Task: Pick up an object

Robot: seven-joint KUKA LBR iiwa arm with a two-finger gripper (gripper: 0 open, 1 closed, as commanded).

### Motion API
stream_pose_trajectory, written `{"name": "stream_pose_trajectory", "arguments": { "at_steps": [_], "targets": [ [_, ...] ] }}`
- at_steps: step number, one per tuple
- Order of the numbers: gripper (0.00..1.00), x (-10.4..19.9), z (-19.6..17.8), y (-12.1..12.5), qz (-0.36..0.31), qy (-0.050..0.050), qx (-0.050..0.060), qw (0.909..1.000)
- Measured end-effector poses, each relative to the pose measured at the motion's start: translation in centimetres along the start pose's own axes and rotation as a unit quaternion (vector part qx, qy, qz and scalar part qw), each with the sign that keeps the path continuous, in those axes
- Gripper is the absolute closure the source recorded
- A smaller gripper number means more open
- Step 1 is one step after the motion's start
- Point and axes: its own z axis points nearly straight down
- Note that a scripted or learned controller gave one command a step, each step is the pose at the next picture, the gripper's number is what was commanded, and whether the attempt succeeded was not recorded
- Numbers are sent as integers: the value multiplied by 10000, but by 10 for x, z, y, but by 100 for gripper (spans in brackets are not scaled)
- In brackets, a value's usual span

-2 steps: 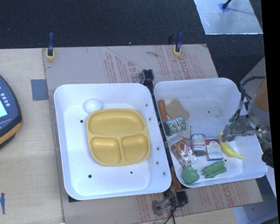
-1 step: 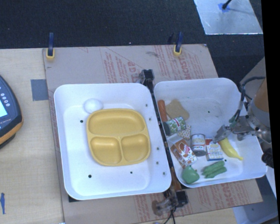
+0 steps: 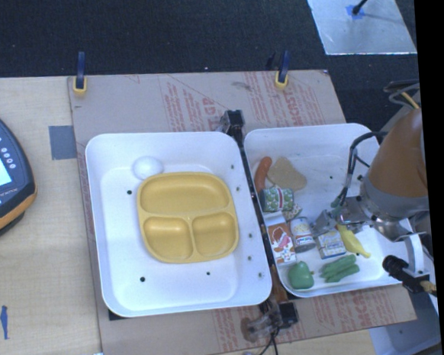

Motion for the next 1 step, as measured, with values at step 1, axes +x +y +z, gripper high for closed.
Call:
{"name": "stream_pose_trajectory", "arguments": {
  "at_steps": [1],
  "targets": [
    [0,-22,1,-27,-8,38,28,10000]
  ]
}}
